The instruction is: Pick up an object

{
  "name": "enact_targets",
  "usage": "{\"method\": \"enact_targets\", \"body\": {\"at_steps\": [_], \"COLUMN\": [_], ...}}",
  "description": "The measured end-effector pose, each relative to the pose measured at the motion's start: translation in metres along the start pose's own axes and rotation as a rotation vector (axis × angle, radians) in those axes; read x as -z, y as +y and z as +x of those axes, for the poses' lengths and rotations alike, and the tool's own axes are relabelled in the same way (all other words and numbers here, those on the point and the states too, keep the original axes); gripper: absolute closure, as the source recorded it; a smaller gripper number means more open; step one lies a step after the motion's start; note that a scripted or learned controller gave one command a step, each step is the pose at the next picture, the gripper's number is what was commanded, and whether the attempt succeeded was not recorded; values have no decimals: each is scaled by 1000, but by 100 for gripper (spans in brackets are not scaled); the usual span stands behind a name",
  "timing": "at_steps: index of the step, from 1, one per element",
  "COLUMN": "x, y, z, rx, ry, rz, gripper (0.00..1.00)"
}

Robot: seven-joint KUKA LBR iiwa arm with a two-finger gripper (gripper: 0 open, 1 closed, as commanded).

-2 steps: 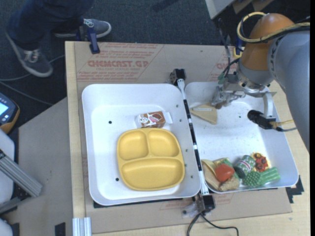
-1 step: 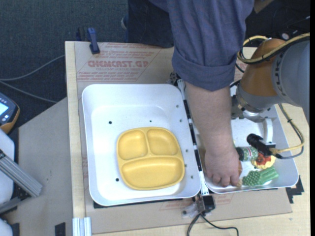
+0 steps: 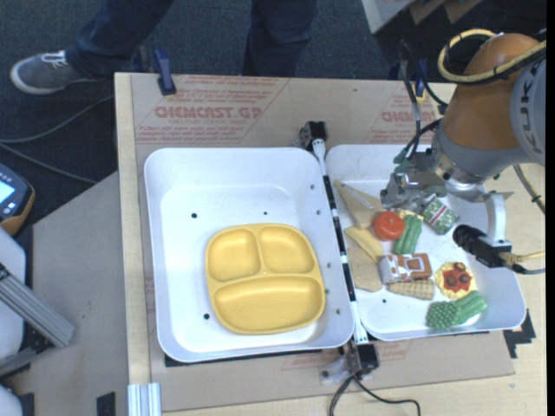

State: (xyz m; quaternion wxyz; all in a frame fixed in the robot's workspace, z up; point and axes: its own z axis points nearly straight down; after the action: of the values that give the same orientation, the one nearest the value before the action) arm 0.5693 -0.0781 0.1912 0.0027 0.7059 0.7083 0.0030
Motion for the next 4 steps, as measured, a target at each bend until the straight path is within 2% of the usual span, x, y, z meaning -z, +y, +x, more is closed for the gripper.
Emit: {"method": "enact_targets", "body": {"at_steps": [1, 2, 3, 4], "x": [-7, -50, -104, -91], "y": [-1, 16, 16, 19], "z": [-2, -54, -43, -44], "rx": [-3, -7, -3, -4], "ry": [0, -2, -2, -7], "rz": [7, 8, 6, -6], "gripper": [0, 0, 0, 100]}}
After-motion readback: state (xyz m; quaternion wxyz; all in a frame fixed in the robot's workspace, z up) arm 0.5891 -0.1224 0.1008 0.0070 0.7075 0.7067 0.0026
